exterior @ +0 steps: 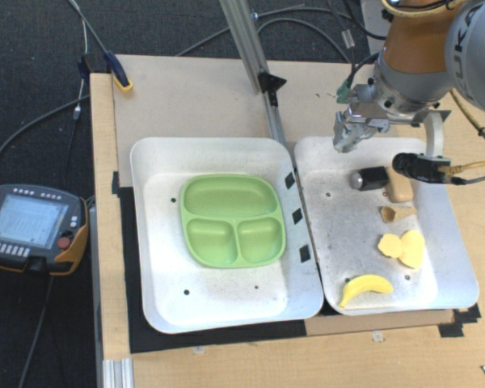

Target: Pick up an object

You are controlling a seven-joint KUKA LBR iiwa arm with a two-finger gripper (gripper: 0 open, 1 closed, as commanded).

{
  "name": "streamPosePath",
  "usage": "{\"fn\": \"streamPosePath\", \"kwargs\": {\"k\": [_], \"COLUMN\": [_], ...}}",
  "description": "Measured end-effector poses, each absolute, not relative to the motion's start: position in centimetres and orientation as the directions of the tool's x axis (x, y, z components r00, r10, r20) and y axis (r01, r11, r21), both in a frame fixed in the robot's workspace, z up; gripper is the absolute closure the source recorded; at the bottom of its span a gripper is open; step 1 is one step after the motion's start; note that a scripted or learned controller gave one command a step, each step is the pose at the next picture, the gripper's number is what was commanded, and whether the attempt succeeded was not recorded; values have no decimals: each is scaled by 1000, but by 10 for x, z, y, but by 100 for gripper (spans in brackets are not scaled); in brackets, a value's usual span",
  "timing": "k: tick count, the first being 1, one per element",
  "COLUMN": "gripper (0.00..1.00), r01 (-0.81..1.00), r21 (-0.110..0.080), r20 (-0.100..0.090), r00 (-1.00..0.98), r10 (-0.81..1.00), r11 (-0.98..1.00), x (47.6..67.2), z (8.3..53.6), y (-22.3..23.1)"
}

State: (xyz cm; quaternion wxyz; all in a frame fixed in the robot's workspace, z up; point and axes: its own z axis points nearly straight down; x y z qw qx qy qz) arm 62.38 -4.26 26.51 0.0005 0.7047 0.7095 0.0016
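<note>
Camera view: gripper [349, 138] above right bin's [327, 241] far left corner, finger state impossible to tell; banana [365, 288] near that bin's front edge.

A tan tabletop [186, 95] stands on dark carpet [32, 95]; cables [56, 6] trail at 10 o'clock, a pendant [32, 229] at 9.

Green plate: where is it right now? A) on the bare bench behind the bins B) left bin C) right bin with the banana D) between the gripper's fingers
B: the green plate, a divided one, lies flat in the left bin, while the banana lies in the right bin and the gripper hangs over that bin's far end.
</note>
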Motion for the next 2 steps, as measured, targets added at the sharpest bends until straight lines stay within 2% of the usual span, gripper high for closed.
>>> {"fn": "streamPosePath", "kwargs": {"k": [1, 2], "gripper": [100, 100], "r01": [1000, 1000], "r21": [0, -3], "r20": [2, 1], "r00": [-7, -5], "r10": [1000, 1000], "r11": [7, 5], "x": [619, 611], "z": [268, 251], "y": [15, 61]}}
